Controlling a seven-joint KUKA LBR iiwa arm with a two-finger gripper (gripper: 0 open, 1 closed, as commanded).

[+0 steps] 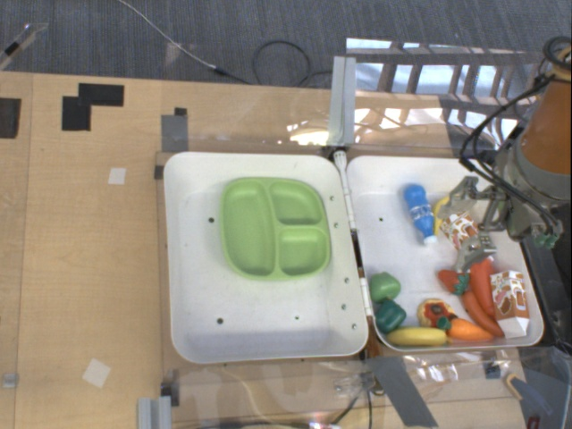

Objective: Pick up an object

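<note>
Banana (417,336) lies at the right bin's (393,181) near edge, next to a small orange carrot (468,330) and two green pieces (386,298). Long red-orange carrot (483,291) runs up from there; its top end sits just under the claw (471,226). Claw hangs over the right side of the bin with a red-and-white packet (460,229) at its tips; gripped or just touching, cannot tell, finger spread unclear. Blue bottle (418,211) just left of the claw. White carton (509,295) to its lower right. Left bin (192,320) holds a green divided plate (273,227). Both bins on the table (80,266).
</note>
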